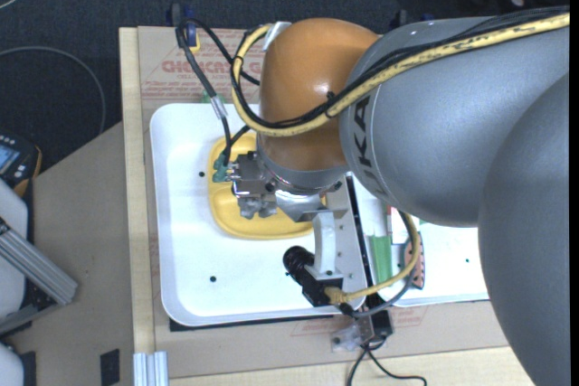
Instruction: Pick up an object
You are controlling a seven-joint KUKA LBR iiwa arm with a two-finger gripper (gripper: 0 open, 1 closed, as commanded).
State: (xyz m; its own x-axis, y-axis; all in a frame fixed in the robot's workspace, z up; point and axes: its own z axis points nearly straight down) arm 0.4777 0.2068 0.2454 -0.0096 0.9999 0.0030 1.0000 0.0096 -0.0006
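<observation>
The arm's orange band (308, 86) hangs over the left bin (181, 221), and the tool (253, 190) sits low right on a yellow bowl-ish thing (237, 217), maybe a dish. Can't tell how the tool stands, the wrist hides it. Something green (380, 258) lies in the right bin (452, 276).

Grey arm (452, 113) reaches in, gripper (251, 194) pointing down.

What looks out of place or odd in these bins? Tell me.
Nothing stands out. A yellow rounded object lies in the left white bin, largely hidden under the arm's wrist; no spill or damage is visible.
</observation>
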